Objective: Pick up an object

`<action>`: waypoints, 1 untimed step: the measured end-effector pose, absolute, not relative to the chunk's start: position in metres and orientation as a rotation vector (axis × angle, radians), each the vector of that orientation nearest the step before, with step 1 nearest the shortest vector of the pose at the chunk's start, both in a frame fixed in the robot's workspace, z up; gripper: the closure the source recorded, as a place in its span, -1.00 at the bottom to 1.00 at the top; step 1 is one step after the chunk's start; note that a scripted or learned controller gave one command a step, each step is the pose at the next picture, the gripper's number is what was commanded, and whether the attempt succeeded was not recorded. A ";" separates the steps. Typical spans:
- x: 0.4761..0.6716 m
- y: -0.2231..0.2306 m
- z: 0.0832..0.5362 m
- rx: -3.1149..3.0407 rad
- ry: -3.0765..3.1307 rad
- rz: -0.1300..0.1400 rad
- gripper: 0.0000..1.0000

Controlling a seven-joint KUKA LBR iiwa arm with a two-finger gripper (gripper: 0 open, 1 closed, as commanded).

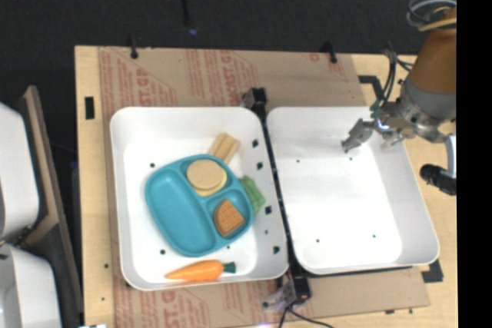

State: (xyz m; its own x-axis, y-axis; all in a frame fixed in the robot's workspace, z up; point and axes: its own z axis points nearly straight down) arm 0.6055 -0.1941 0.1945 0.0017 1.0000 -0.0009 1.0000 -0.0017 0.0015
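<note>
A robotics lab: two white bins (346, 196) clamped to a cardboard-covered bench (192, 73), toy food (201, 270) inside, cables trailing.

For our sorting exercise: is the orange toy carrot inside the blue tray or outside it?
Outside: the orange toy carrot lies on the left white bin's floor, below the blue tray.

I see my arm (432, 81) coming in from the right, orange band uppermost and grey wrist below it. My pincer (358, 136) juts out leftward and slightly downward from the wrist, its dark tip small and blurred against the white beneath.
</note>
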 end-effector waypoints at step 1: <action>0.605 -0.194 0.205 2.221 2.219 0.001 1.00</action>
